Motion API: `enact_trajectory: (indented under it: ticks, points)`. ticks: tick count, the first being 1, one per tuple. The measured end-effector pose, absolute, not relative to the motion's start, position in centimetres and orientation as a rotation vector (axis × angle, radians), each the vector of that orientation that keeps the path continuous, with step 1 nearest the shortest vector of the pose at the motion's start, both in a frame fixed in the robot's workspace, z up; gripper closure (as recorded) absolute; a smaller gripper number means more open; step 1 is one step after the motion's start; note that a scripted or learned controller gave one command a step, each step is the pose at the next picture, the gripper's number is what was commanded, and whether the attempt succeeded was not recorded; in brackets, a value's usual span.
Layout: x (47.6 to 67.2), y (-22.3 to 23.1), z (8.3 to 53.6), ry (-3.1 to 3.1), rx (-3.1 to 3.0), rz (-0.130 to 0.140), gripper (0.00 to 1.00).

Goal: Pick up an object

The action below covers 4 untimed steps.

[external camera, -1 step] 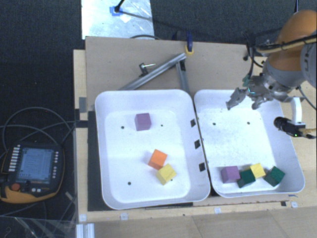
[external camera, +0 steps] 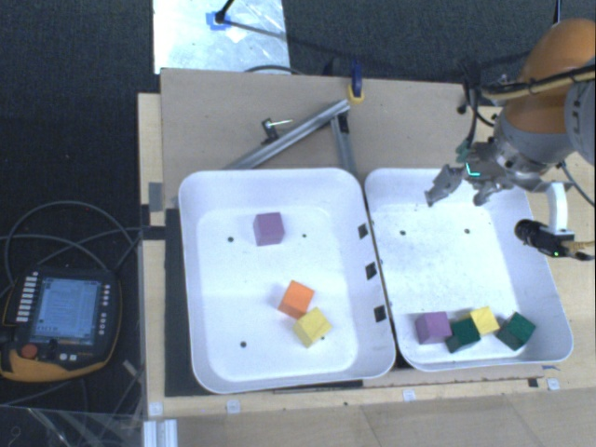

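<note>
- We see the gripper [external camera: 463, 186] hanging over the far part of the right bin [external camera: 466, 250], its two fingers spread apart with nothing between them, so the hand is released and no pick has begun.
- The nearest candidates sit in a tight row at the near edge of that bin: a purple cube [external camera: 432, 326], a dark green cube [external camera: 462, 334], a yellow cube [external camera: 483, 319] and a second green cube [external camera: 515, 330]. We judge the crowding to be the main risk: a finger coming down could land on a neighbour rather than beside the target, or nudge the row apart.
- These cubes also lie close to the bin's near wall, so a finger could strike the rim and stall the descent.
- The left bin [external camera: 214, 250] offers a lone purple block [external camera: 268, 228], well apart from the others, which looks the safer target.
- The orange block [external camera: 296, 297] and yellow block [external camera: 313, 326] there touch or nearly touch; we cannot tell which. Closing on one may drag the other along.
- Both are tilted against the bin's sides, so misaligned fingers could pinch corners and let the block slip out.
</note>
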State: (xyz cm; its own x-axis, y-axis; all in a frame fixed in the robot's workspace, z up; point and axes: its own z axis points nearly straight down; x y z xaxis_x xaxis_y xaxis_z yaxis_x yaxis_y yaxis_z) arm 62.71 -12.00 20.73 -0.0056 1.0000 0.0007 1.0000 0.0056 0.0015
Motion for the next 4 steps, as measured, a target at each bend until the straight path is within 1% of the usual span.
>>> enact_trajectory:
  ticks: [1, 2, 3, 4]
  points:
    - [61.9, -12.4, 16.1, 2.225, 2.220, -0.004, 0.00]
    - [61.6, -12.9, 10.0, 2.226, 2.221, -0.004, 0.00]
    - [61.7, -12.9, 9.0, 2.225, 2.218, 0.000, 0.00]
    - [61.8, -12.9, 10.2, 2.225, 2.213, 0.004, 1.00]
